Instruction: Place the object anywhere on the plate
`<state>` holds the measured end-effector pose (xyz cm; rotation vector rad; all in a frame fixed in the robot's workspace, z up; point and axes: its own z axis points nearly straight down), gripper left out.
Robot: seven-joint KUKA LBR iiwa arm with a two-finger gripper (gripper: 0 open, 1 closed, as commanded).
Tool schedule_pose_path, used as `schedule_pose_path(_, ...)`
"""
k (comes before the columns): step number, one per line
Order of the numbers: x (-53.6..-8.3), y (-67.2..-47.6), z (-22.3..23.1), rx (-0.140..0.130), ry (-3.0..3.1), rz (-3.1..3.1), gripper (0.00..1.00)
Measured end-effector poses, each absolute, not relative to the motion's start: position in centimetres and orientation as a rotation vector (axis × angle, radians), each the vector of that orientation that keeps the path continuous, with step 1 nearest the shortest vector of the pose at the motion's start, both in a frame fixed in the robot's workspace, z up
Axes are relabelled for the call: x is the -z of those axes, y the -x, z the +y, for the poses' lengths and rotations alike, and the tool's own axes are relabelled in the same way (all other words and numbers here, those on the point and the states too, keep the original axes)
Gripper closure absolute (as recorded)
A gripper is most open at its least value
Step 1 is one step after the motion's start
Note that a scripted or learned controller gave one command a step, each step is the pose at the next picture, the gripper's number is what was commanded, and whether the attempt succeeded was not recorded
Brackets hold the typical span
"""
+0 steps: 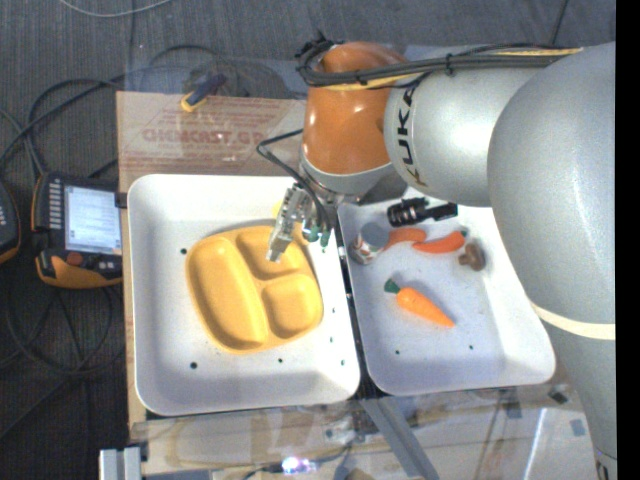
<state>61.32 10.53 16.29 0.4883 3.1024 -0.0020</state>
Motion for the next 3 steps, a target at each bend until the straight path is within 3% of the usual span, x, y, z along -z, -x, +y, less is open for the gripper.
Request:
schedule_pose_path(1, -16.3, -61.3, 10.6, 0.001, -0.488, 3.103, 0.0)
schedule_pose_path(2, -17.2, -61.4, 10.7, -0.002, -0.487, 3.101, 1.0)
schedule_pose_path(3, -19.4, -58.6, 9.9, 0.003, -0.367, 3.118, 1.0)
